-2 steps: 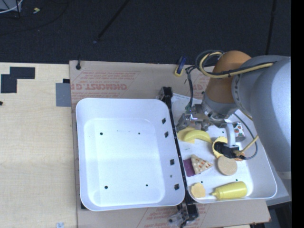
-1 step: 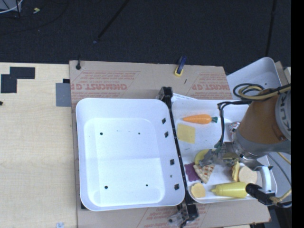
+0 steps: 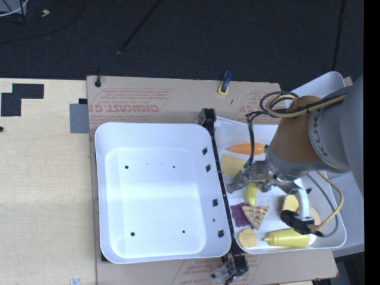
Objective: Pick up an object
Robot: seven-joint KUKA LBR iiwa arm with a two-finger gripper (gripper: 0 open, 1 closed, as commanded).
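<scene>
Pincer: low in the right bin, among toy food; whether it is open or closed, I cannot tell.
Room: left bin offers wide bare floor; the right one is crowded.
Writing: red mirrored print on the cardboard, unreadable.
Contents: carrot, pizza slice, yellow squeeze bottle, purple piece.

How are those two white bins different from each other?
The left bin shows bare white floor with a few small dark dots; the right bin holds toy food, such as a carrot and a pizza slice. The arm reaches over the right bin, not the left. Both are shallow and white, set side by side.
</scene>
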